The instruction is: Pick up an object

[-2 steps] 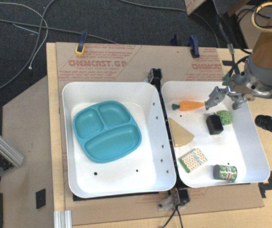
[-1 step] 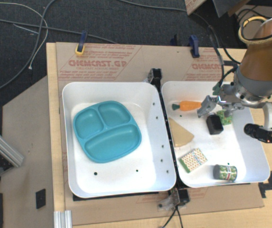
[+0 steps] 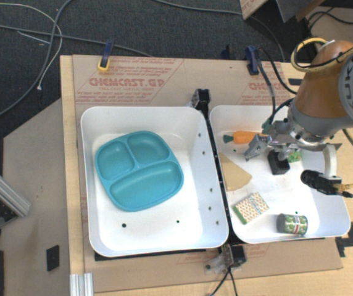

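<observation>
Two shallow white bins sit side by side on the surface (image 3: 145, 73), a board printed with red lettering and clamped at its far edge. The left bin (image 3: 96, 227) holds a teal divided plate (image 3: 139, 170) with three compartments, lying flat near the bin's middle and turned a little askew. The right bin (image 3: 334, 224) holds several small things. An orange carrot-like toy (image 3: 243, 137) with a green end lies near the bin's far left corner. A tan wedge-shaped piece (image 3: 234, 173) lies flat against the left wall, just beside the divider between the bins. Nearer the front, a small patterned packet (image 3: 251, 207) rests tilted, and a grey-green can (image 3: 292, 224) with a red band lies on its side near the front rim, well apart from the packet. A bit of green (image 3: 295, 156) peeks out beside the arm's wrist; what it is cannot be told. The grey arm (image 3: 331, 94) with its orange band reaches in from the right, and the gripper (image 3: 274, 156) hangs low over the far part of the right bin, just right of the carrot toy. One dark finger (image 3: 279, 164) points down toward the bin floor; whether the gripper is spread or pressed together cannot be told, and nothing is visibly pinched between its fingers.
</observation>
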`<state>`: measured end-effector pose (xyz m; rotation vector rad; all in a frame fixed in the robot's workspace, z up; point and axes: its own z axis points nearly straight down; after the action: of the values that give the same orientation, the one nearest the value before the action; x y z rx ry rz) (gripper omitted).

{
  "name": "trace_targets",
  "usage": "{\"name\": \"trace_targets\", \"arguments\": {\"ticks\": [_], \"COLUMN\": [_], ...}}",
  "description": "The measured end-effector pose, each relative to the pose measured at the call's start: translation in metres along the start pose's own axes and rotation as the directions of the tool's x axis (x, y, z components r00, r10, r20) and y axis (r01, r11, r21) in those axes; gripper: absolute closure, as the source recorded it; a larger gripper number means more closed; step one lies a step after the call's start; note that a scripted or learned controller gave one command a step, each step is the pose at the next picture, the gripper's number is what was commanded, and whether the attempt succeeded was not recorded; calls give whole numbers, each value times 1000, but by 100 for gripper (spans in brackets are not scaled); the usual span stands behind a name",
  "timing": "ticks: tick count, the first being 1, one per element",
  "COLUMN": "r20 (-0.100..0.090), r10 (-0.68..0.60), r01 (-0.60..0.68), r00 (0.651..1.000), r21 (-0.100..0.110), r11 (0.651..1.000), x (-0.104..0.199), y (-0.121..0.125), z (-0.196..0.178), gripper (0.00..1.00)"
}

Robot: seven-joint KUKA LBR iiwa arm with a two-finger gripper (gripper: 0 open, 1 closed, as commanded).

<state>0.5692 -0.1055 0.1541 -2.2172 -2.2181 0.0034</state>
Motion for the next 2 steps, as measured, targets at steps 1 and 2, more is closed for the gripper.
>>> {"name": "trace_targets", "arguments": {"ticks": [1,2], "r20": [1,1], "r10": [1,2], "r01": [-1,-2], "r00": [1000,1000], "r21": [-5,-6], "r11": [1000,1000], "x": [1,1], "y": [5,5], "z": [60,48], "gripper": [0,100]}}
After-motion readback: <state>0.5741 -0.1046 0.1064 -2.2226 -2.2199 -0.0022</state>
